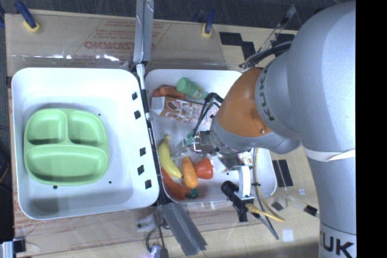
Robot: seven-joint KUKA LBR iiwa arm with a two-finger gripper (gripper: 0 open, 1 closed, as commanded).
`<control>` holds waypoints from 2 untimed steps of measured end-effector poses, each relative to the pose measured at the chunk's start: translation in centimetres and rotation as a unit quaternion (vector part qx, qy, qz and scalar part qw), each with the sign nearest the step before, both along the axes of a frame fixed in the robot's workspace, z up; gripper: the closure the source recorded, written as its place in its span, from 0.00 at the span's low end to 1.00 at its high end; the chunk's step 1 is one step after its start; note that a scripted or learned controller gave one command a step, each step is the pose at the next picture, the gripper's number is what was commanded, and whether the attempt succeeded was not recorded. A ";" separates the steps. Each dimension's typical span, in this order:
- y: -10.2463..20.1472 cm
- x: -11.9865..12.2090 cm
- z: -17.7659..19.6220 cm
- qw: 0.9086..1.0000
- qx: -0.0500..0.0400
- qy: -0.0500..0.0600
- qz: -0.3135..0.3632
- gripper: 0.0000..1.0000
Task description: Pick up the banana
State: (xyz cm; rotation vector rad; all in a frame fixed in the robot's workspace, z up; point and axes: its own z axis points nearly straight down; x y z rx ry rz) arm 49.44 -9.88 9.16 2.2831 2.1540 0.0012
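Grey arm (302,87) bent low over right bin (266,187), beside banana (167,159)

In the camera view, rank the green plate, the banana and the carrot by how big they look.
1. green plate, clearly the largest.
2. banana.
3. carrot, slightly shorter than the banana, though similar in thickness.

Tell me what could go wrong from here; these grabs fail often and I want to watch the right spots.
1. The banana lies close against the bin wall, so a finger may catch that wall.
2. A carrot and a tomato crowd its lower end, so the end effector might grab or push one of them instead.
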 end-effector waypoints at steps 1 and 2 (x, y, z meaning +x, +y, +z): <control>0.1 -0.1 0.5 1.000 0.001 0.006 0.002 1.00; 5.1 5.7 9.6 0.987 0.001 0.006 -0.162 1.00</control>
